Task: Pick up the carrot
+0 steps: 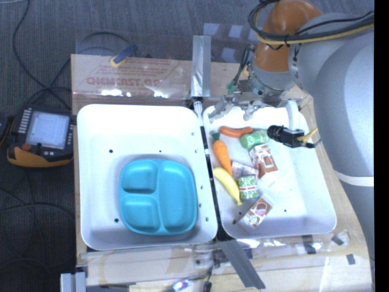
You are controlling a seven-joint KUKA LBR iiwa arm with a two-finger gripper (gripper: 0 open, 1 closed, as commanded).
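The carrot (222, 155) is orange with a green top and lies lengthwise near the left wall of the right bin (304, 218). My gripper (237, 109) hangs over the bin's far left corner, above and beyond the carrot and apart from it. Its two metal fingers (217, 109) are spread, with nothing between them.
Around the carrot lie an orange sausage (236, 130), a green piece (253, 140), a banana (227, 184), a small green can (247, 187) and two food packets (264, 159). The left bin (97, 132) holds a blue divided plate (158, 196). A pendant (40, 135) sits left of the bench.
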